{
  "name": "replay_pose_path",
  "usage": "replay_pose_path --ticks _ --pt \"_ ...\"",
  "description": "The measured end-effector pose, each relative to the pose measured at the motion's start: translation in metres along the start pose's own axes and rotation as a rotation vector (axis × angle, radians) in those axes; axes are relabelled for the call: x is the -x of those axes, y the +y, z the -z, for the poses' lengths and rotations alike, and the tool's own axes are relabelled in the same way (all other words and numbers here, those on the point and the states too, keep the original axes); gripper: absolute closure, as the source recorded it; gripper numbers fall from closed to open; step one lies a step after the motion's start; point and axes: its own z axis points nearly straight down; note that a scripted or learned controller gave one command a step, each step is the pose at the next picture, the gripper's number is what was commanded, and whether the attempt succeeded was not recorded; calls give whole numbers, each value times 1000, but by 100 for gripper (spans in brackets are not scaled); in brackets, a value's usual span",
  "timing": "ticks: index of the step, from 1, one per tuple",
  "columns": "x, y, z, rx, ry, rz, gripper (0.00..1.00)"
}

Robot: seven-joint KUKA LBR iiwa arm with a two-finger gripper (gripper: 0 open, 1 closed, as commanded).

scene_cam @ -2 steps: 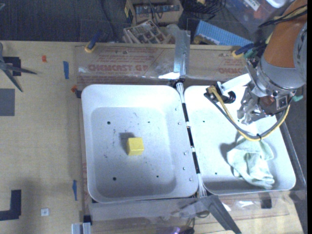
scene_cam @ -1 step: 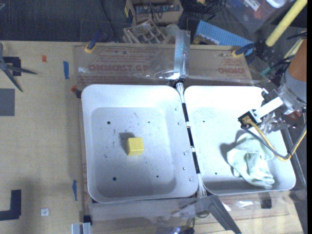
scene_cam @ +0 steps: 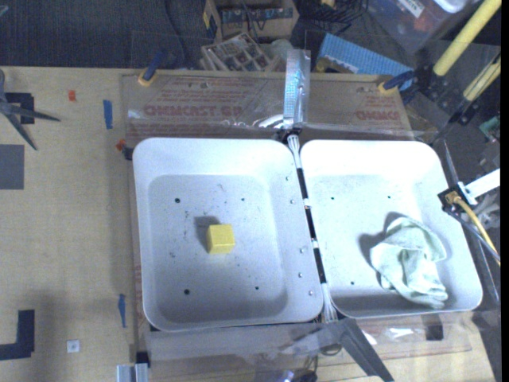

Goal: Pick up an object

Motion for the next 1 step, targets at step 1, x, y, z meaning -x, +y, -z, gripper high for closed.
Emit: replay_pose_path --ticks 1 --pt "21 41 -41 -4 0 164 100"
